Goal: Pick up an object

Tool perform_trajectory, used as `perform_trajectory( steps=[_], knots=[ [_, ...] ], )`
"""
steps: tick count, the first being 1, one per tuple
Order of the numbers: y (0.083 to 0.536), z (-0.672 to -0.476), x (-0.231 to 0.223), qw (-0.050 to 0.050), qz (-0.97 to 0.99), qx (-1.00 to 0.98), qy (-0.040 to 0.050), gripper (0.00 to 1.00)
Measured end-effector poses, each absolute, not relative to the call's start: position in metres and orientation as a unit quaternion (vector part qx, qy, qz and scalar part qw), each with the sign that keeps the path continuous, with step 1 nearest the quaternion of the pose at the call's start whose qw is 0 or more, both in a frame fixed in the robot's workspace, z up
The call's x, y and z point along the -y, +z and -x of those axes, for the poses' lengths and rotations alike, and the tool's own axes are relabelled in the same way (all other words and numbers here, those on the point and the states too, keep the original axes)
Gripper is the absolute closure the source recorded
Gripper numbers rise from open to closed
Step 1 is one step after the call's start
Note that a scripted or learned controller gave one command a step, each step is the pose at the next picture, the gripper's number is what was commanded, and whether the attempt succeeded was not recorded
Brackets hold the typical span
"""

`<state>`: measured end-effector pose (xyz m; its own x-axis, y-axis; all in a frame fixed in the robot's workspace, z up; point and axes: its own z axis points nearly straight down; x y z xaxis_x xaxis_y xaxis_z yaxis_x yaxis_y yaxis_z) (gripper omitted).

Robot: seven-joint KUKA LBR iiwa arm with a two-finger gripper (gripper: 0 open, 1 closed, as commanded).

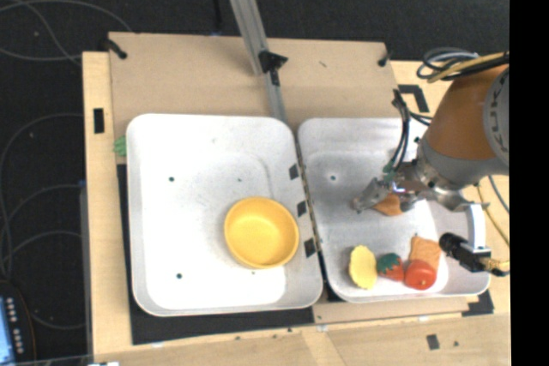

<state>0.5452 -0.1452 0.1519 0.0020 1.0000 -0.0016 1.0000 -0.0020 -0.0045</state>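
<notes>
Yellow bowl (261, 231): we see it upright in the left bin (171, 150), toward its near right corner.
Right bin (343, 146): we count a yellow piece (363, 267), a green piece (389, 261), a red tomato (419, 273) and an orange piece (425, 249) along its near edge.
Gripper (371, 201): low over the right bin; an orange object (389, 205) lies just beside it.
Fingers: we cannot tell their state.

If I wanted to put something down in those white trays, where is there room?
The left bin has the most bare floor: everything behind and left of the yellow bowl. In the right bin, the back half is bare. Its front is crowded with the yellow toy, the red tomato toy and the robot's hand.
</notes>
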Motion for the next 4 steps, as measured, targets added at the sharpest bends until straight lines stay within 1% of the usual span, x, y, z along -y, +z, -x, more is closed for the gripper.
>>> perform_trajectory(
  steps=[1, 2, 3, 4],
  knots=[
    [0.099, -0.544, 0.147, 0.0, 0.708, 0.707, 0.0021, 0.0],
    [0.113, -0.547, 0.147, -0.002, 0.71, 0.705, -0.0016, 1.0],
    [0.158, -0.543, 0.146, -0.002, 0.708, 0.706, -0.002, 1.0],
    [0.21, -0.545, 0.147, -0.003, 0.706, 0.708, -0.0023, 1.0]
  ],
)
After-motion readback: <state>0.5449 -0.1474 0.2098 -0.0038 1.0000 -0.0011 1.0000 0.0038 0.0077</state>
